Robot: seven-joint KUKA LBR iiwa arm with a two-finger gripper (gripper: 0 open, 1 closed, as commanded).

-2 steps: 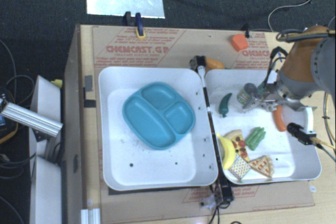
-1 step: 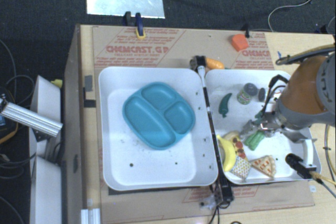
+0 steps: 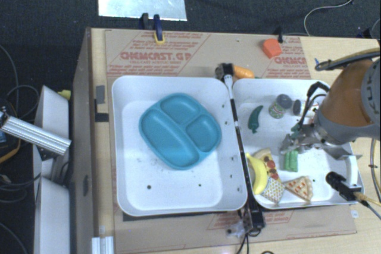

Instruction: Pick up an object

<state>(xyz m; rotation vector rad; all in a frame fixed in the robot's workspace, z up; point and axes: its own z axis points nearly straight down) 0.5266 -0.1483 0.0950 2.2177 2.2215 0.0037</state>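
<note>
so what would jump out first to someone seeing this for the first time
The big blue divided tray lying in the left bin catches the eye first. Next is the grey and orange arm reaching into the right bin, its end effector low over a small green block, with a banana and pizza slice nearby.

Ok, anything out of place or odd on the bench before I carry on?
One thing: an orange block lies on the bench behind the right bin, outside both bins. The blue divided plate sits askew in the left bin. No spills or damage visible.
</note>
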